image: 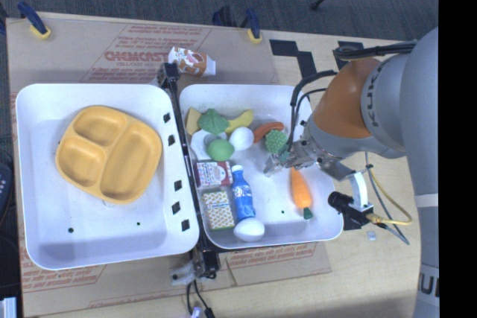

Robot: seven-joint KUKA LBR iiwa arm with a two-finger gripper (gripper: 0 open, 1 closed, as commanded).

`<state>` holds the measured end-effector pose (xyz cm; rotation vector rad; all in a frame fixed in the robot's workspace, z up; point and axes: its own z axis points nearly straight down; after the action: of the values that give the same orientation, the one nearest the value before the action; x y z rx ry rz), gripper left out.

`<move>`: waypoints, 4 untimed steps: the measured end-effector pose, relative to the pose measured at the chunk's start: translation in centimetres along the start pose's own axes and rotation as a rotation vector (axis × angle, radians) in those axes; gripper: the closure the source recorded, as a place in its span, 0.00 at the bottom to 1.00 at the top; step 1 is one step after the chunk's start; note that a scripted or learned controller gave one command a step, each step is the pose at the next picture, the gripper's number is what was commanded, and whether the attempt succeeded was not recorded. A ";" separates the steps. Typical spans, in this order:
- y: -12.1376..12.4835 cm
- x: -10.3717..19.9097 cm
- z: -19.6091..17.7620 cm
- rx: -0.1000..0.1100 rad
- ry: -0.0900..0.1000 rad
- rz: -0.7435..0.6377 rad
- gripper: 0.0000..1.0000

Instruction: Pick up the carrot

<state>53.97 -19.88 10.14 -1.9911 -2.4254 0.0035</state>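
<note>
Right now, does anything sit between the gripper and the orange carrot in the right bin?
Nothing visible does. The gripper hangs just above-left of the orange carrot; the green leafy vegetable lies beside it, not between them.

Arm: grey, entering from the view's right, bent downward. Orange band: above the wrist, facing the camera. Wrist: angled left and down. End effector: low, at the arm's leftmost end, pointing left; finger state not discernible. Cables: trailing beneath the wrist.
</note>
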 end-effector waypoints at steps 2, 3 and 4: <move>-6.5 0.0 -8.7 -0.001 0.000 0.324 0.00; -4.7 0.7 -0.5 -0.012 0.009 0.400 0.00; -5.7 2.0 0.8 -0.010 0.005 0.154 0.00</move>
<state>48.03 -19.04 9.39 -2.1738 -2.2662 -0.0130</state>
